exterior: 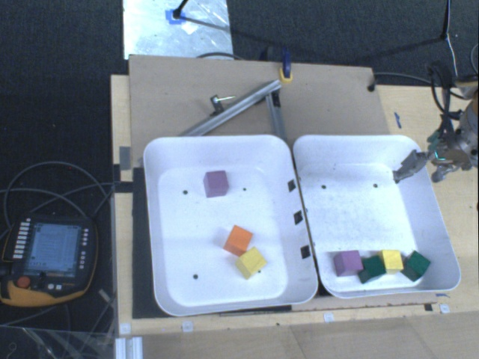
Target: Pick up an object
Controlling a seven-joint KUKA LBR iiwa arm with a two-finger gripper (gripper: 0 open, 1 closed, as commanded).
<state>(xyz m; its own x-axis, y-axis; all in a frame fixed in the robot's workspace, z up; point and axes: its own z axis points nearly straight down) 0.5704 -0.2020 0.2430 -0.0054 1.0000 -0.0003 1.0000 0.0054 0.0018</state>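
The gripper [428,164] hung at the frame's right edge with fingers spread and nothing between them, so picking remained undone.

The light is even and fairly bright, coming from overhead, and the two white bins [224,152] are nearly washed out, their surfaces showing little texture. Blocks cast only short, soft shadows. A foil-like sheet [176,17] at the top glares in patches. The dark floor [52,88] looks grainy. The picture is mildly soft throughout, with blurred detail at the right edge.
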